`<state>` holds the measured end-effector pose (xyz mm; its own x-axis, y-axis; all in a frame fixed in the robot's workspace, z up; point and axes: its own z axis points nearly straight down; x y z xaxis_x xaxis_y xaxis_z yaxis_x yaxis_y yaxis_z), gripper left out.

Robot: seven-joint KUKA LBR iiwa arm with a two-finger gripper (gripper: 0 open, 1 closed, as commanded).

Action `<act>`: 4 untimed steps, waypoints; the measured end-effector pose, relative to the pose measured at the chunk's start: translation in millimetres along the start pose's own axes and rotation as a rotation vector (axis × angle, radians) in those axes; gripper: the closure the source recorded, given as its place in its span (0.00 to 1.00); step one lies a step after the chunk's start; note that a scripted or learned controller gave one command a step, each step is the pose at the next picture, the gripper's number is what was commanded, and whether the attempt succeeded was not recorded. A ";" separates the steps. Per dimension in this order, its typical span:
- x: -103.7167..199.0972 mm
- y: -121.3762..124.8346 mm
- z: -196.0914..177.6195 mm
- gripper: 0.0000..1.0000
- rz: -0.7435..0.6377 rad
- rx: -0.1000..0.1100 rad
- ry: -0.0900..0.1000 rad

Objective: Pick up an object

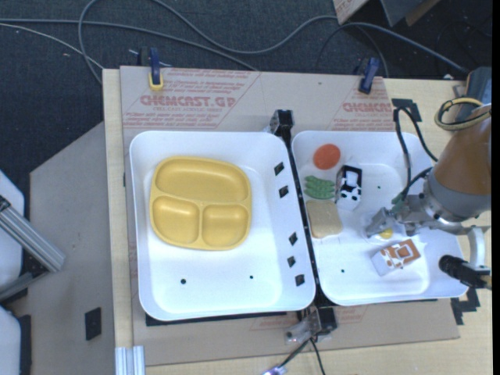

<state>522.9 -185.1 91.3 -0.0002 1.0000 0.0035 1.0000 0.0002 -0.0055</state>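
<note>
Two white bins (144, 209) on cardboard-topped bench (195, 100), dark carpet (55, 76) around. Left: yellow divided plate (201, 203). Right: orange disc (326, 156), tan block (325, 219), small carton (397, 256). Gripper (380, 225) above right bin floor, grip state cannot tell.

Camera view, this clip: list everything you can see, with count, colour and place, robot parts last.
Bins: two, white, side by side on the bench.
Divided plate: one, yellow, three compartments, in the left bin.
Round piece: one, orange-red, back of the right bin.
Green item: one, below the round piece.
Black-and-white item: one, right of the green item.
Tan block: one, by the right bin's left wall.
Small carton: one, white and orange, front right of the right bin.
Clamps: two, blue, back edge of the board.
Cables: grey, on the floor behind.
Arm: one, grey and orange, over the right bin.
Gripper: one, low in the right bin, above the carton.
</note>
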 end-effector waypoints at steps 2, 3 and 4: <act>-2.1 10.9 -74.4 1.00 -0.001 -0.012 -0.006; -3.2 6.4 -119.5 1.00 -0.001 -0.011 -0.005; -3.3 7.5 -165.8 1.00 -0.001 -0.012 -0.006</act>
<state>531.2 -189.0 257.0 -0.0012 1.0000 -0.0021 1.0000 0.0013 0.0063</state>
